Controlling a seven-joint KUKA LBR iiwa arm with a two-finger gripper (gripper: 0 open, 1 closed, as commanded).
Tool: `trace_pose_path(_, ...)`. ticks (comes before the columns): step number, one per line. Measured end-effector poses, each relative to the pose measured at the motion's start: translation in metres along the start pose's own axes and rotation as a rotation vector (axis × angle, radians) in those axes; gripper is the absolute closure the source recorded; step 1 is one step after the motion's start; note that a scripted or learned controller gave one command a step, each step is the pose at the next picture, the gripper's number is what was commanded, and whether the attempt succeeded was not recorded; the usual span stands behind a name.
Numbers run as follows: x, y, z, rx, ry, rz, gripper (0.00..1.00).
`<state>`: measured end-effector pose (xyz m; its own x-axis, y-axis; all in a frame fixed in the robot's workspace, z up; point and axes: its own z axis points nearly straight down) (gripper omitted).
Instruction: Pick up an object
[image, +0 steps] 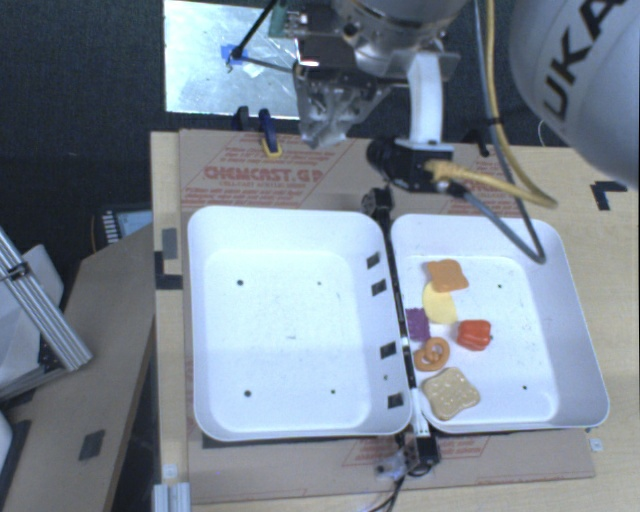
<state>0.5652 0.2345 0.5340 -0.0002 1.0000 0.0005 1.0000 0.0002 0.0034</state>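
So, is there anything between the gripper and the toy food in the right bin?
Nothing visible blocks it. The gripper hangs above the bench behind the bins, and the toy food lies uncovered along the left side of the right bin.

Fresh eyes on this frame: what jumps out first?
The cluster of small toy foods along the left side of the right bin: an orange slice, a yellow piece, a purple piece, a red pepper, a pretzel and a tan cracker. The tool hangs at the top of the view, beyond the bins and far from the pile. The left bin draws the eye less.
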Motion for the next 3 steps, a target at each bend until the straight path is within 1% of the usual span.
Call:
trace_pose_path(1,-0.047,-0.025,-0.001,0.003,0.0,0.001,1.0)
trace_pose_path(2,0.002,0.005,-0.001,-0.001,0.002,-0.006,1.0)
trace_pose_path(3,-0.002,0.014,0.295,0.019,-0.007,0.0,1.0)
